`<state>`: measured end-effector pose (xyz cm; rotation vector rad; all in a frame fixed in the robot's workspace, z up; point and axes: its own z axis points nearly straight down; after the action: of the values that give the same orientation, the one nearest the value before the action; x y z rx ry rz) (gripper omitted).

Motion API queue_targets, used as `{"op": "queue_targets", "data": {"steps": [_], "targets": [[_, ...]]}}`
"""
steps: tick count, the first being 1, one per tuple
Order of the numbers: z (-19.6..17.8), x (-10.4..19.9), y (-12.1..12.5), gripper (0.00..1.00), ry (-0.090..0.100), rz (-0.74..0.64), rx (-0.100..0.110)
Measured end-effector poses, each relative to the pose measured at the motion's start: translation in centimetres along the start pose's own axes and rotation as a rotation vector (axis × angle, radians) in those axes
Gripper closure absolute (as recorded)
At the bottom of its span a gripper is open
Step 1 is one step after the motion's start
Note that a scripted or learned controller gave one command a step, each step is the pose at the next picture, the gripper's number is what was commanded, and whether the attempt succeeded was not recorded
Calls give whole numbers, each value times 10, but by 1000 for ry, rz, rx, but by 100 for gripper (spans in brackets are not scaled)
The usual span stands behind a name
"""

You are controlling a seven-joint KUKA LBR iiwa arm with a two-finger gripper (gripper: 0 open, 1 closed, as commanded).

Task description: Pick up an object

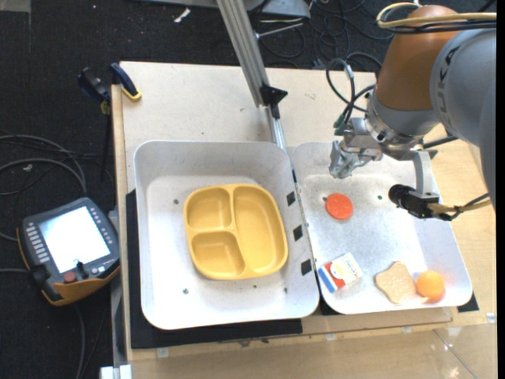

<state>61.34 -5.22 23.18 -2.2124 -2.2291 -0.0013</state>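
In the right bin (371,235) lie a flat red-orange disc (340,206), a small white carton with red and blue print (341,273), a tan slice of bread (394,282) and an orange ball (431,285). My gripper (344,167) hangs over the bin's far left part, just above and behind the red disc. Nothing shows between its fingers.
The left bin (158,212) holds a yellow divided tray (235,230). A slanted metal pole (246,42) rises behind the bins. A blue and yellow clamp (118,81) sits at the bench's far left corner. A teach pendant (71,247) rests on the floor at left.
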Motion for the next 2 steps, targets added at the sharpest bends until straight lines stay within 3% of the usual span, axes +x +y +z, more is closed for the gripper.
{"op": "queue_targets", "data": {"steps": [2], "targets": [[2, 98, 5, 100, 0, 0, 1]]}}
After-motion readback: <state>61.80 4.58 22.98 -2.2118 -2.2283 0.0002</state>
